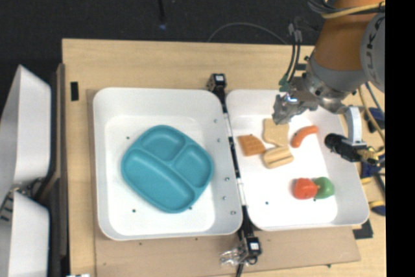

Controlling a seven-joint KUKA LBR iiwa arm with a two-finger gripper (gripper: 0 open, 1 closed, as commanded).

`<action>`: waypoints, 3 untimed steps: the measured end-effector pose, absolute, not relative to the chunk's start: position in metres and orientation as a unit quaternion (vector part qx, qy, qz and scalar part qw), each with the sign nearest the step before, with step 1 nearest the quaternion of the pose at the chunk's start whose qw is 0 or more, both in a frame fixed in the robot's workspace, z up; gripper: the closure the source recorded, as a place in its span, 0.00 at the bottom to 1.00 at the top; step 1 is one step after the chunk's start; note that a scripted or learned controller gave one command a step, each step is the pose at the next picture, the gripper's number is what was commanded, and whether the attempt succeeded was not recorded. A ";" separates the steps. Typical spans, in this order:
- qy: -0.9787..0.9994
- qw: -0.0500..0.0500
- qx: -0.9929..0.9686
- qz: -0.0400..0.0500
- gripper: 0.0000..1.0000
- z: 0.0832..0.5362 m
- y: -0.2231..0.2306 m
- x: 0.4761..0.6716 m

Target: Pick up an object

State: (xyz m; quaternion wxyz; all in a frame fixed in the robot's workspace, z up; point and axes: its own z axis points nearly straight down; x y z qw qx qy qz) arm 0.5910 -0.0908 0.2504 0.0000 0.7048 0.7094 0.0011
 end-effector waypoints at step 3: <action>0.709 0.000 0.705 0.000 1.00 0.223 0.051 0.549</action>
